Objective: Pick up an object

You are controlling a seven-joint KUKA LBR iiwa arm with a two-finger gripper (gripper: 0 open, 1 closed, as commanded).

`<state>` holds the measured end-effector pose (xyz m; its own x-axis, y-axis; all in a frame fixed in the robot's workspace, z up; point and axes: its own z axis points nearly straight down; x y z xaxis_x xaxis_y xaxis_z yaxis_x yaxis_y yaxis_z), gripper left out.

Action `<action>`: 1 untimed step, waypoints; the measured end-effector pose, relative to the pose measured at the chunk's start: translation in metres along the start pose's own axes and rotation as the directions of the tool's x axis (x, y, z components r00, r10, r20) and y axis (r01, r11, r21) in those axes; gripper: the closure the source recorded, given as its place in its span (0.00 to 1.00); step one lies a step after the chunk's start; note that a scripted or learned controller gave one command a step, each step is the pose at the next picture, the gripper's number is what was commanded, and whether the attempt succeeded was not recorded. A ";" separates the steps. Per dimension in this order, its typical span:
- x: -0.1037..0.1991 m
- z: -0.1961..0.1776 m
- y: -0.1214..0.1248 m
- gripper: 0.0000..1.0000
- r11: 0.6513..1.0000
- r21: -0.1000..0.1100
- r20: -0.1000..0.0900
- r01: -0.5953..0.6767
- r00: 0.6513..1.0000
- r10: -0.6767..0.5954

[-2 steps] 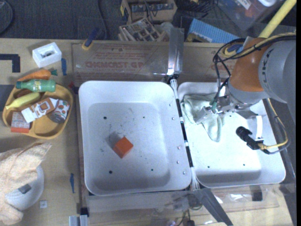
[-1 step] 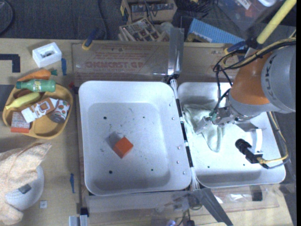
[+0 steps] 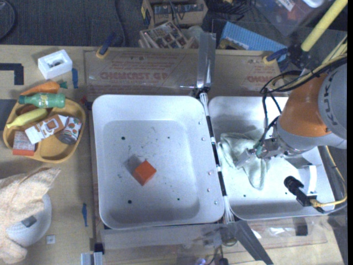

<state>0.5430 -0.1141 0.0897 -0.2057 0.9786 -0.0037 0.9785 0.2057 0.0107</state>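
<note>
- Camera view shows the hand (image 3: pixel 259 150) low in the right bin (image 3: pixel 270 200), at the edge of a crumpled pale cloth (image 3: pixel 236 150); whether it is spread or pressed together cannot be told.
- The cloth lies in the left half of that bin, near the wall beside the left bin (image 3: pixel 110 115).
- An orange block (image 3: pixel 145 172) sits near the middle of the left bin, well apart from the hand.
- On the counter (image 3: pixel 66 192) left of the bins, a tan bowl (image 3: pixel 55 152) holds a green bottle (image 3: pixel 44 100) and some packets.
</note>
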 end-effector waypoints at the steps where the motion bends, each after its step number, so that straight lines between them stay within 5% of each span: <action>1: -0.002 -0.011 0.001 1.00 1.000 -0.005 0.002 -0.004 1.000 0.004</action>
<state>0.5443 -0.1159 0.1007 -0.2021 0.9793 -0.0057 0.9792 0.2022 0.0156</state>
